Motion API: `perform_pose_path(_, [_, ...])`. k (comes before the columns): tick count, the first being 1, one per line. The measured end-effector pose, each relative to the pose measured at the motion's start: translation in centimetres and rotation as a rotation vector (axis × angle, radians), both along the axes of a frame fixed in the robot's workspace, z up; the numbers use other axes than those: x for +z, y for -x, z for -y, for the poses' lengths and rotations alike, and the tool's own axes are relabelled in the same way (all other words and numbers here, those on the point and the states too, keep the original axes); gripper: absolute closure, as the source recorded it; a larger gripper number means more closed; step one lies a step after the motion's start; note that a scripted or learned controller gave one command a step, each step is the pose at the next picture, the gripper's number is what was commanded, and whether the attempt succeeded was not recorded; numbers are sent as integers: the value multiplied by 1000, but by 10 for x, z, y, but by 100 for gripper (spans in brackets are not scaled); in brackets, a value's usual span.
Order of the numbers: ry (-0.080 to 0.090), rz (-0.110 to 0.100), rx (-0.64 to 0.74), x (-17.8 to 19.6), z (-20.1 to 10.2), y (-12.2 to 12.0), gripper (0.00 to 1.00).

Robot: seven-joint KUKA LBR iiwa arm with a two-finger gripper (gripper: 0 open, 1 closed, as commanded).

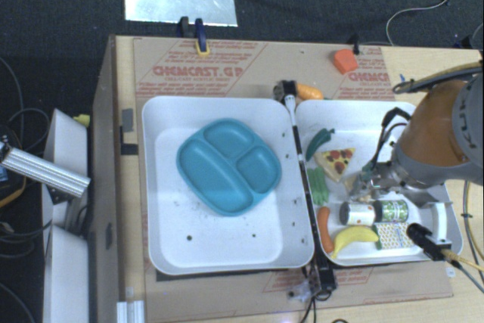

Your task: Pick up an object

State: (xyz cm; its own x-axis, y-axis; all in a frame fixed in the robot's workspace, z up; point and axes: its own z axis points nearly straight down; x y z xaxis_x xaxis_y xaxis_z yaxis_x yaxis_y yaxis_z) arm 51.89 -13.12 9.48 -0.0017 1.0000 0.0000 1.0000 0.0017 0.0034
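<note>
The right bin (355, 111) holds several small things: a dark green pepper (319, 140), a pizza slice (335, 159), a green bean pod (317, 184), an orange carrot (324, 227), a yellow banana (355, 237) and a can (375, 211) lying on its side with a white and green label. A checked patch (390, 236) lies beside the banana. My gripper (366, 183) hangs low over the middle of this bin, just above the can and right of the pizza slice. The arm (439, 134) reaches in from the right.
The left bin (166, 163) bears a blue divided plate (228, 166). On the bench behind the bins lie an orange block (345, 60) and an orange toy (308, 92) by the divider. A clamp (200, 38) stands at the back edge.
</note>
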Motion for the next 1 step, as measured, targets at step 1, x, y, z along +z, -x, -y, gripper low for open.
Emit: perform_pose_path(1, [-1, 0, 2, 90, -83, -17, 100])
